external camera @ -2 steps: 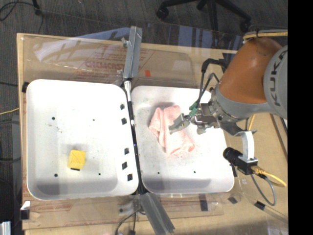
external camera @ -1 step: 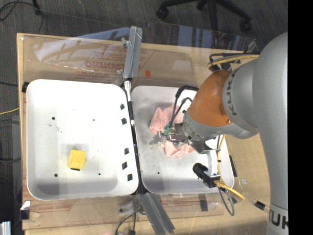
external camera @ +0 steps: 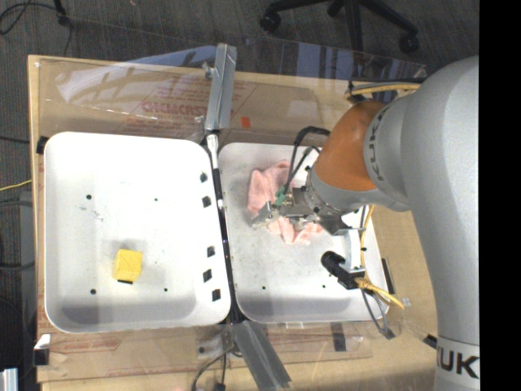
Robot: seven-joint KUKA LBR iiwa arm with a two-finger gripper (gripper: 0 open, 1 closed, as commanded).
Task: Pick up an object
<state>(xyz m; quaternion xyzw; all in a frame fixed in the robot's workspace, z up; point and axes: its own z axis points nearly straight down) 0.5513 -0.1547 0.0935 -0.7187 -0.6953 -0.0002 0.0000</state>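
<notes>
Hand (external camera: 273, 211) over pink cloth (external camera: 264, 187) in right bin (external camera: 277, 296), grip state indiscernible, yellow block (external camera: 129, 265) in left bin (external camera: 73, 161)

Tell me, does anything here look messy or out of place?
Only mildly: a pink cloth lies crumpled in the right bin, partly under the tool. A yellow block sits neatly in the left bin.

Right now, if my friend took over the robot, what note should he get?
Gripper: down in the right bin, at the pink cloth. Whether it is open or shut cannot be told from this view.
Things: pink cloth lies in the right bin under the gripper; yellow block sits in the left bin.
Done: arm has reached the cloth.
Left: nothing looks lifted yet; grasp and raise one object.
</notes>
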